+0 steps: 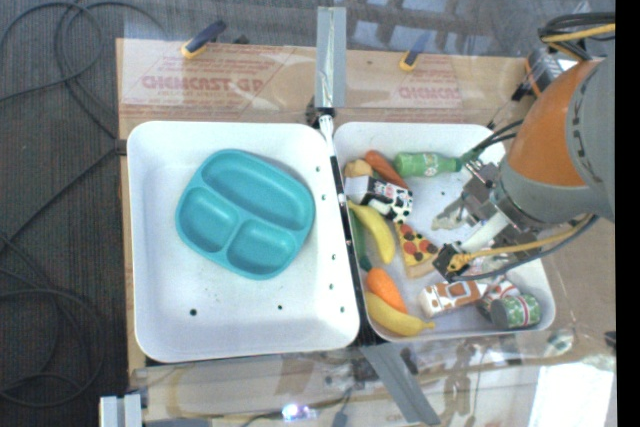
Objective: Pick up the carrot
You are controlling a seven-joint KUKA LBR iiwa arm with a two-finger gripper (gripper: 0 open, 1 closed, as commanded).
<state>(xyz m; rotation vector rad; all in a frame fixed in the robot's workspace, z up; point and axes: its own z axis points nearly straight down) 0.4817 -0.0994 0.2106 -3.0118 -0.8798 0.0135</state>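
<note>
An orange carrot lies near the front left of the right bin, between two bananas. A second orange, carrot-like piece lies at the back left of the same bin, next to a green bottle. My gripper hangs low over the middle right of that bin, right of the pizza slice. It is well apart from both orange pieces, and nothing shows in its grasp.
The right bin also holds a cow-patterned toy, a banana, another banana, a red-and-white carton and a green can. A teal divided plate lies in the left bin.
</note>
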